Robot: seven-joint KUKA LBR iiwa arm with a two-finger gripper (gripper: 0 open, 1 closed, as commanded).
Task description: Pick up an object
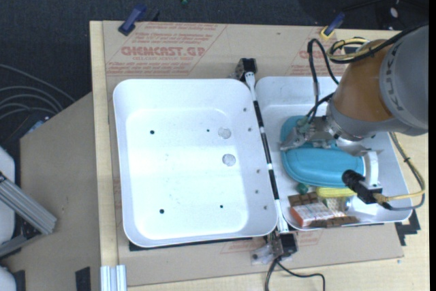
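Observation:
My gripper (303, 136) reaches down into the right bin (286, 88), at its left middle, just over a teal rounded object (317, 167). Its metal fingers touch or hover at the teal object's upper edge. Below the teal object lie a yellow item (334, 192), a brown bar (306, 200) and a red and white box (320, 216) near the bin's front edge. The grey arm with its orange band (364, 88) covers the right part of that bin.
The left bin (187, 160) holds two small round marks near its centre. A black clip (246, 67) sits at the divider's far end and another (283, 244) at the near end. A black cable (315, 65) loops above the right bin.

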